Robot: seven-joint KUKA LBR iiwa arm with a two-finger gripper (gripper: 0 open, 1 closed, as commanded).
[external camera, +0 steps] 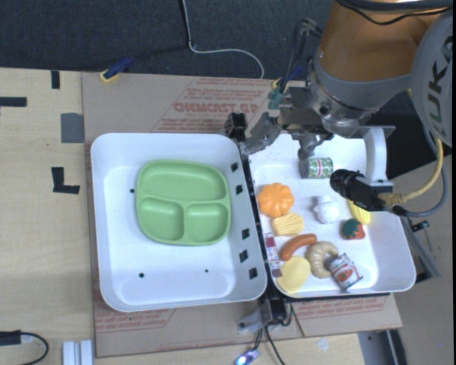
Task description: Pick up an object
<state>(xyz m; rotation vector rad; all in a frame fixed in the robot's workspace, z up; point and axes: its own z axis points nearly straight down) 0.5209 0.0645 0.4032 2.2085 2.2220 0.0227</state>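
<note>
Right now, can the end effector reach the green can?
Likely yes: the end effector sits right by the green can, which lies apart from the toy pumpkin, nothing on top.

bulky grey arm (433, 67) with smooth rounded shells, part of dark lettering on one. broad glossy orange band (372, 21) above a grey wrist. thin dark cables (297, 52) alongside, green-tipped. boxy grey-and-black metal gripper (313, 144).

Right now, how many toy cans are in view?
2 in the right bin: green-labelled can at the far end, red-labelled can in front; arm may hide more.
</note>
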